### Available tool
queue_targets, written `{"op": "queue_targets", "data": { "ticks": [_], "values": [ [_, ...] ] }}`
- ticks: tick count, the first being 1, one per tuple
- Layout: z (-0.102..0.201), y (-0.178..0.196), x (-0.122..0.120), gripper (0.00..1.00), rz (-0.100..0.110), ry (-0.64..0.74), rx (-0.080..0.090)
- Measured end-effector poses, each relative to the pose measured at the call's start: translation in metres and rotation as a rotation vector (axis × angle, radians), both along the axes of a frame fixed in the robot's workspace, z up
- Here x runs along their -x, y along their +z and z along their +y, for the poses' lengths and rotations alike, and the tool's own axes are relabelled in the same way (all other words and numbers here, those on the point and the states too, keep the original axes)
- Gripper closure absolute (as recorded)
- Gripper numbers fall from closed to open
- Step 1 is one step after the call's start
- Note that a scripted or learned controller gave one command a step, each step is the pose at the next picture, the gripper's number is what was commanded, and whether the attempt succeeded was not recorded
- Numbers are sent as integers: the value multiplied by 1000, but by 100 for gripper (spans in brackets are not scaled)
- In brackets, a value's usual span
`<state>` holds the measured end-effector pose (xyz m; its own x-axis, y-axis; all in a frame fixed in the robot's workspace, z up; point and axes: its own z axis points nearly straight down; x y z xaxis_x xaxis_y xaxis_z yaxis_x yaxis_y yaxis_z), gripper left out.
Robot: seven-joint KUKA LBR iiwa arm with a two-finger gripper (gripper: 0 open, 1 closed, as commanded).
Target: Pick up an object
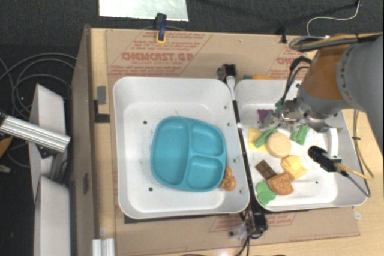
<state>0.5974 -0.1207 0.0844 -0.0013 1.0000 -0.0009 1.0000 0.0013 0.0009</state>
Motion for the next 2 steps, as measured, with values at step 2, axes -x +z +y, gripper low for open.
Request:
{"op": "queue_targets", "data": {
  "ticks": [2],
  "values": [
    [30, 0, -8, 0, 3, -1, -1]
  ]
}}
